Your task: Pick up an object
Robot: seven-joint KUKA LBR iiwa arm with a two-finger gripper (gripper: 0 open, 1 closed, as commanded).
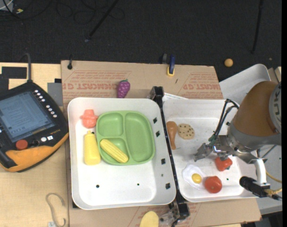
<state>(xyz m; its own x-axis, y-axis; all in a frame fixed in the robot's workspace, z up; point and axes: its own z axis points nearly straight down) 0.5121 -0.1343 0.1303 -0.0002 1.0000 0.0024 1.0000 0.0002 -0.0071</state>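
Observation:
My gripper hangs low over the right bin, open, with nothing between its fingers. A small red toy fruit lies just below and right of it, close to one finger. In the same bin there is a red tomato beside a fried egg at the front. A cookie and a brown bread-like piece lie at the back left.
The left bin holds a green divided plate with a corn cob, a yellow bottle and a pink toy. A purple grape bunch sits on the cardboard behind. A teach pendant lies at left.

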